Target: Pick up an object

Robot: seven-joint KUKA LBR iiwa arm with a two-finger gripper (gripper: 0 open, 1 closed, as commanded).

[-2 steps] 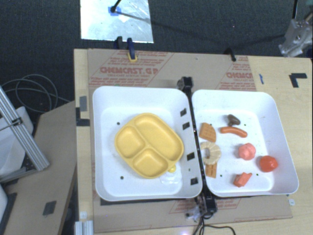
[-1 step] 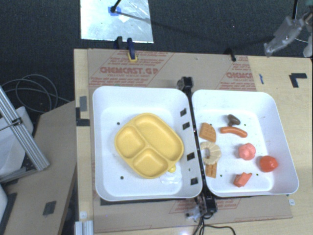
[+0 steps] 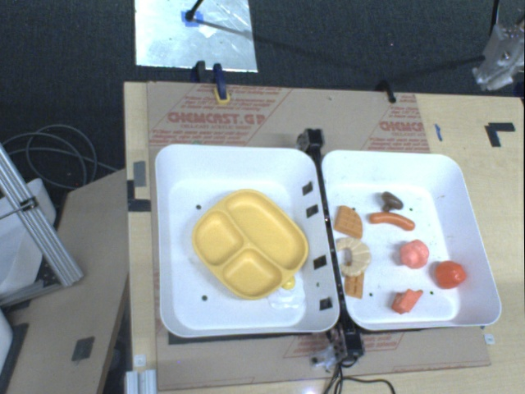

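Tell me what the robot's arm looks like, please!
The arm looks pale grey and shiny, with a blocky, angular shape, at the picture's top right edge. It is too blurry to tell any markings or cables.

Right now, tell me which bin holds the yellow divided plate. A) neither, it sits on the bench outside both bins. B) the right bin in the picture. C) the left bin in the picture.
C: the yellow divided plate lies inside the left bin, while the right bin holds the small food items such as the red tomato.
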